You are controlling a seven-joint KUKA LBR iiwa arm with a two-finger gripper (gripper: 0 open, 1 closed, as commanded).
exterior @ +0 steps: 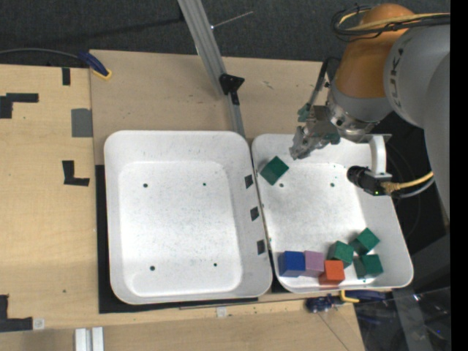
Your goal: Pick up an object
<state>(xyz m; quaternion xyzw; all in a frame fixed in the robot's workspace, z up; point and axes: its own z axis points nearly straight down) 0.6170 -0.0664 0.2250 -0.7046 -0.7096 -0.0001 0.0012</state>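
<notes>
1. Nearest the camera, along the front wall of the right bin (398, 265), sits a huddle of small blocks: a blue block (292, 262), a pale purple block (314, 262) touching it, an orange block (333, 271) just in front of the purple one, and three green blocks (363, 252) bunched at the front right corner.
2. The left bin (117, 218) lies beside it on the counter (44, 254), their inner walls touching. Its floor shows only four small dark dots.
3. A few small dark tabs (254, 212) sit along the seam between the two bins.
4. Further back, in the rear left part of the right bin, a lone green block (274, 170) rests tilted, well apart from the front cluster and close to the seam.
5. My fingers (301, 149) hang just behind and to the right of that green block, near the bin's back wall. I cannot tell whether they are spread or pressed together; they look like one dark grey tip, and I see nothing between them.
6. Above them my wrist rises into the orange band (365, 68) and the grey arm (428, 72) reaching in from the right.
7. Farthest back, a grey metal post (201, 28) slants across the counter, and a blue and yellow clamp (97, 64) sits at the counter's far left edge.
</notes>
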